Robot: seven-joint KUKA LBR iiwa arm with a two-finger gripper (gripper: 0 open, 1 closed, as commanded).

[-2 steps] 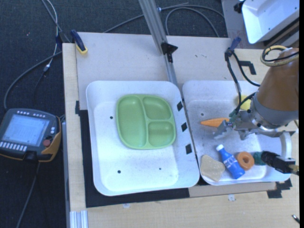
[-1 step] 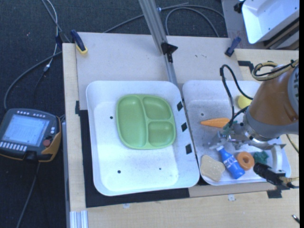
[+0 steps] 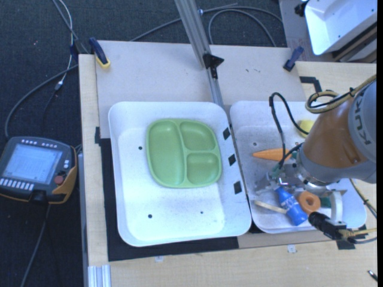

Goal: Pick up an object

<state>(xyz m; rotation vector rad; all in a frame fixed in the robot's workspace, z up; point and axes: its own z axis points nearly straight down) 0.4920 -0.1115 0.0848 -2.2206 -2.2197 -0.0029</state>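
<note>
The arm [image 3: 341, 142] comes in from the right of the frame and bends down over the right bin [image 3: 251, 118]. The tool [image 3: 286, 181] sits low in that bin, in the lower right of the frame, among a small pile of things. I cannot tell how the tool is set, because the arm and the clutter hide its tip.

Many things lie close by. A carrot [image 3: 269, 155] lies just up and left of the tool, with its long side running left to right and its point to the left. A blue bottle [image 3: 291, 205] lies just below the tool, tilted toward the lower right. An orange ring [image 3: 309, 202] sits right beside the bottle. A thin stick [image 3: 268, 206] lies to the lower left. A yellow thing [image 3: 306, 125] peeks out near the top of the bin.

The left bin [image 3: 125, 220] holds a green tray [image 3: 182, 153], well apart from the tool.

I think the bottle and carrot are the nearest picks.
</note>
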